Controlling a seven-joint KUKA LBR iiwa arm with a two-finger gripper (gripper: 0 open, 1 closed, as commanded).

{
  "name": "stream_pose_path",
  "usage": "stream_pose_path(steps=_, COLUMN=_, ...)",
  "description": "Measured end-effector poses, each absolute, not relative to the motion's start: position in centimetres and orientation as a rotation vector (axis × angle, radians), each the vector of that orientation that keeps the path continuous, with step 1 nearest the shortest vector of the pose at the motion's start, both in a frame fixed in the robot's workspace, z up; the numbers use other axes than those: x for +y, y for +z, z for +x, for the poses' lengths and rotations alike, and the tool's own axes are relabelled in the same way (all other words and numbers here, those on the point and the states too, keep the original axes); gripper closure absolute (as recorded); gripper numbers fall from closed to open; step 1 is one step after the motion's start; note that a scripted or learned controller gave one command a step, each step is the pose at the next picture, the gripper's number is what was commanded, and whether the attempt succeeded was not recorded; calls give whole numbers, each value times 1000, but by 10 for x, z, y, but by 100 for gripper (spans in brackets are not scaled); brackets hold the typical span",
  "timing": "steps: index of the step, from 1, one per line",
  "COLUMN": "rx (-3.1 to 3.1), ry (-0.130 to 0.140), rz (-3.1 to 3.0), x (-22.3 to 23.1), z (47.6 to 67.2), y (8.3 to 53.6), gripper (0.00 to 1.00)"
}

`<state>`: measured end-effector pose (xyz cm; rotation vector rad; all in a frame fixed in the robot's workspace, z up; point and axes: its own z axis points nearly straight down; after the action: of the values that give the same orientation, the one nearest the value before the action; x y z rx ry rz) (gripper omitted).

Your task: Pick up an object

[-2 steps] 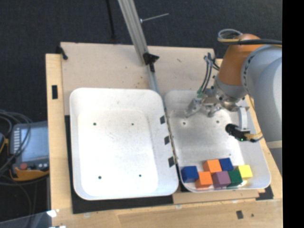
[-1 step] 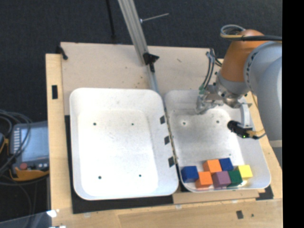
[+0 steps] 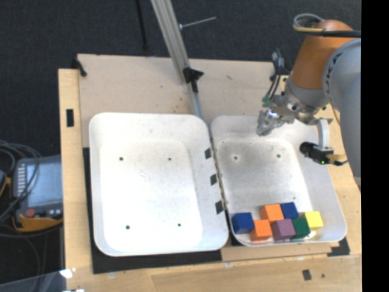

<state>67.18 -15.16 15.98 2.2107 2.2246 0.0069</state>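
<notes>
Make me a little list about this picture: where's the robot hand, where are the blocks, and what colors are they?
gripper: over the far rim of the right bin, nothing seen in it
blocks: clustered at the near edge of the right bin
block colors: two blue, two orange, one purple, one green, one yellow
left bin: white, speckled floor
arm: reaches in from the right

A single fixed camera hangs above the surface (image 3: 152, 81) and looks down on it at a slant, far enough off to take in both white bins side by side. The left bin (image 3: 97, 163) sits near the middle of the frame and the right bin (image 3: 322, 187) toward the right. The arm (image 3: 322, 59) enters from the upper right. Dark floor shows along the top and left, with a mounting rail (image 3: 170, 29) slanting down from the top edge.
</notes>
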Motion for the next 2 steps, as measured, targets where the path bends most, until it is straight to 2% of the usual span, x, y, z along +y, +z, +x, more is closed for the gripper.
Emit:
stream_pose_path(steps=1, rx=2224, ry=8, rz=2211, x=-147, z=676, y=206, gripper=100)
stream_pose_path(steps=2, rx=2229, ry=5, rz=2210, x=-148, z=677, y=225, gripper=100)
